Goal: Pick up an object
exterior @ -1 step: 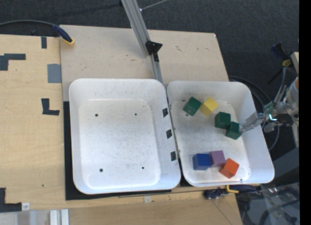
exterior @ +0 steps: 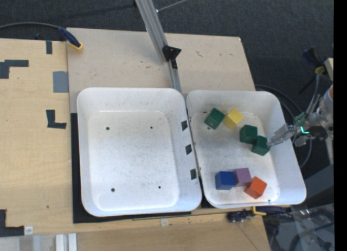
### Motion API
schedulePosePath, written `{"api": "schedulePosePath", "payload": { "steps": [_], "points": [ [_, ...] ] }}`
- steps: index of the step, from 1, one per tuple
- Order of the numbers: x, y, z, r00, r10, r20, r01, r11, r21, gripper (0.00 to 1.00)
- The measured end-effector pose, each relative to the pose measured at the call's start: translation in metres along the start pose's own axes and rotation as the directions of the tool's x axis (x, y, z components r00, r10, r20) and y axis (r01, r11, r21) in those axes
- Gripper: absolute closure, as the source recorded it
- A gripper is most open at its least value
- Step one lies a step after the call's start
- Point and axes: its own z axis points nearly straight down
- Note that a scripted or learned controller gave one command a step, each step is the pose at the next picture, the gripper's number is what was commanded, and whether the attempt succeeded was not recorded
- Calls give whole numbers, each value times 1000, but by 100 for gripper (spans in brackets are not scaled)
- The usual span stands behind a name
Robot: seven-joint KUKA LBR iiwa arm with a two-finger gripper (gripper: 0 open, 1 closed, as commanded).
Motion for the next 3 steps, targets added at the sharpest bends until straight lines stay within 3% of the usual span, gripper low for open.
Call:
{"api": "schedulePosePath", "payload": {
  "steps": [3],
  "points": [
    [12, 11, 165, 1000, 1, 1, -1, 1000, 1, 0]
  ]
}}
